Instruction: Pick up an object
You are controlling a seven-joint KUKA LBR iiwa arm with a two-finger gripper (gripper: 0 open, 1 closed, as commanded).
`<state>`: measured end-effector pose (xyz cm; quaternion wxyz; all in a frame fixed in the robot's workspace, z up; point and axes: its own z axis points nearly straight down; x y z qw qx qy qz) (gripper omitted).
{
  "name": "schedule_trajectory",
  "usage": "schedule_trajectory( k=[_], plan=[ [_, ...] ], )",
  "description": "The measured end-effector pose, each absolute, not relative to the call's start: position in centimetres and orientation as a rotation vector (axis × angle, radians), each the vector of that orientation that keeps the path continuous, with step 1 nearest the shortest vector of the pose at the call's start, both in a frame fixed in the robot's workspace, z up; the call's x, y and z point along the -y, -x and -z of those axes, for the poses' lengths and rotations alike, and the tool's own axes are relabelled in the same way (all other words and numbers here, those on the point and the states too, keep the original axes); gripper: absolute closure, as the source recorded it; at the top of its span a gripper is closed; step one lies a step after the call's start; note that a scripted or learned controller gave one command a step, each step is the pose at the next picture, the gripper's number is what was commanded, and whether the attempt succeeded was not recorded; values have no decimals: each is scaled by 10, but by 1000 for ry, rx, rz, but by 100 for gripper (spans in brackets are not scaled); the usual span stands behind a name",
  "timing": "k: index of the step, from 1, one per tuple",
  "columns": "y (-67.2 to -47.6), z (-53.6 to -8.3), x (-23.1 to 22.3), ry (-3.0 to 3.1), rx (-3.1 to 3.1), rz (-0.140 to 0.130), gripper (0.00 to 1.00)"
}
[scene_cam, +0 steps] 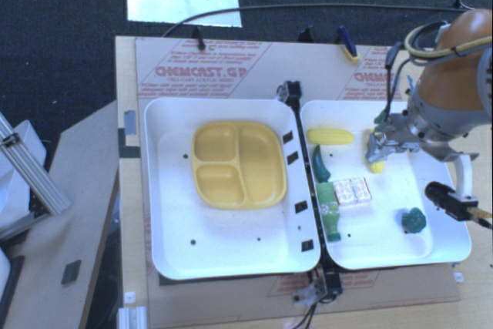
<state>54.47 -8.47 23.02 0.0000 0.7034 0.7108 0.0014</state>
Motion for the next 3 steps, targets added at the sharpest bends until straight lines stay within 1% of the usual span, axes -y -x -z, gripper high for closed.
schedule_trajectory(
  k=[1,2,3],
  plan=[
    [-553,-236,34,-2210,-2232,-4,100],
    [-547,-243,-23,-2209,-2235,-5,100],
    [-546,-242,-87,-2208,-2235,-5,100]
  ],
)
